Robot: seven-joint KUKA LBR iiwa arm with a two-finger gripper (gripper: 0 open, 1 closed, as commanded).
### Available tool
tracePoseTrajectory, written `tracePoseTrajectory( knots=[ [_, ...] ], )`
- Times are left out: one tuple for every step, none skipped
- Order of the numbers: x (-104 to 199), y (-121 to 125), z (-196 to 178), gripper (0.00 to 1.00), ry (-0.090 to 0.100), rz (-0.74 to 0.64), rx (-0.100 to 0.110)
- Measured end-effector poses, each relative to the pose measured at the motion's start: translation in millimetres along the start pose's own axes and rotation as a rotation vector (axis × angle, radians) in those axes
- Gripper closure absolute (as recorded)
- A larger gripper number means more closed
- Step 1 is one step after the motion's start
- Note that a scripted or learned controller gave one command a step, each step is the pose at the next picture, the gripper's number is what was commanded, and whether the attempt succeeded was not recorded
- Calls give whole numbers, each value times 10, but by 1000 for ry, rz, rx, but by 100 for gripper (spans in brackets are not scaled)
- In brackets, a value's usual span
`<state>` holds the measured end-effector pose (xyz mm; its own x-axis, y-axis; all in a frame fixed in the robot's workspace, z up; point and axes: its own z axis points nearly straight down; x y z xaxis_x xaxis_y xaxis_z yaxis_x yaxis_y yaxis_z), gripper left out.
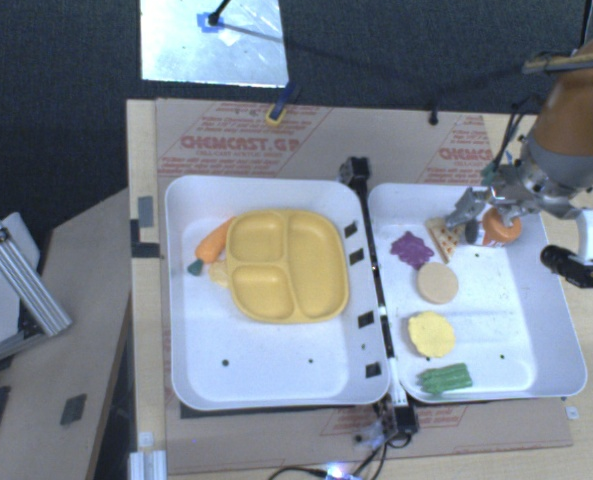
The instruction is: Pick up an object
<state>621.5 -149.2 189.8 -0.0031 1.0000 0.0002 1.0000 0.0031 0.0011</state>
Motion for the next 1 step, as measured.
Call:
tracePoseTrajectory(
  knots=[
    [70,-21,597,0,0,0,2]
  ],
)
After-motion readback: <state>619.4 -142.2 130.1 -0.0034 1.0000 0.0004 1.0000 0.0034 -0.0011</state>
